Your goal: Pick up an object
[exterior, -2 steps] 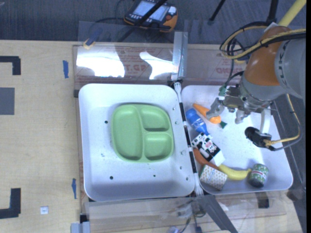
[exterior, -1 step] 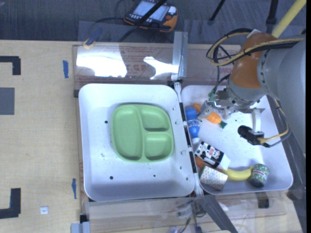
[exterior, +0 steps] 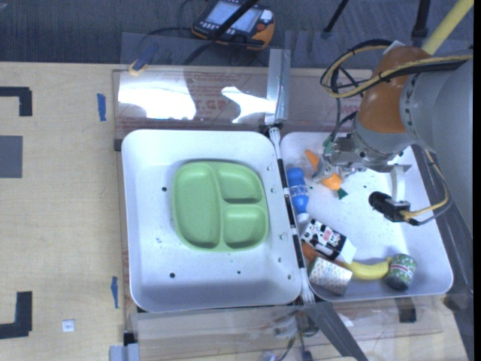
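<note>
My gripper (exterior: 334, 165) hangs low over the back left part of the right bin (exterior: 425, 239). It is right above a small orange object (exterior: 331, 180), and a second orange piece (exterior: 312, 158) lies just to its left. A blue bottle (exterior: 297, 188) lies along that bin's left wall. A yellow banana (exterior: 366, 270), a green patterned can (exterior: 400, 270), a black and white card box (exterior: 325, 238) and a speckled cup (exterior: 330, 275) lie along the front. Nothing shows between the gripper's tips.
The left bin (exterior: 143, 224) holds a green divided plate (exterior: 221, 205). A small dark green bit (exterior: 343, 192) lies near the gripper. The arm's black fitting with a yellow cable (exterior: 389, 204) hangs over the right bin's middle. A metal divider (exterior: 277, 89) stands behind the bins.
</note>
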{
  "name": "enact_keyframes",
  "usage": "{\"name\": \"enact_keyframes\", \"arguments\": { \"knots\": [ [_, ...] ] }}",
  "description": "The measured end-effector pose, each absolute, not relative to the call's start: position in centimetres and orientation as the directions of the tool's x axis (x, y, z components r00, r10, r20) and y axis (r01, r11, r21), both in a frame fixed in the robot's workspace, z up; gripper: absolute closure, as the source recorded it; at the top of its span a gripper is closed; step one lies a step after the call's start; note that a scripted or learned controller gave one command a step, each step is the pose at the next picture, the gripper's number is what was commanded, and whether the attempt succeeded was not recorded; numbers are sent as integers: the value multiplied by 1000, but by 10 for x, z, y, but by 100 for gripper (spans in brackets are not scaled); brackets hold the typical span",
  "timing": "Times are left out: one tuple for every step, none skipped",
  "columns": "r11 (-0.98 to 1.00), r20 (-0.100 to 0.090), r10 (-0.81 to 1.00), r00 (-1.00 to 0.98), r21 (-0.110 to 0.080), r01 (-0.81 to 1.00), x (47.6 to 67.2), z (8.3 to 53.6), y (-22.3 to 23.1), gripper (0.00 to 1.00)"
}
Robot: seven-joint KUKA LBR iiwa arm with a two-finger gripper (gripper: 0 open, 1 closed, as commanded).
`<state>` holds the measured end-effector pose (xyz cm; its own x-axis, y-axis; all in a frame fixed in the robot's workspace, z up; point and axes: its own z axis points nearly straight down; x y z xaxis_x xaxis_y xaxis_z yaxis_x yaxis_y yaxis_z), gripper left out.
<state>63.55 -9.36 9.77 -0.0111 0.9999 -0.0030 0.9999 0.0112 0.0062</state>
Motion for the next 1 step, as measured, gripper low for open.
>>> {"name": "enact_keyframes", "arguments": {
  "knots": [
    [-247, 0, 969, 247, 0, 969, 613, 184, -40, 100]
  ]
}}
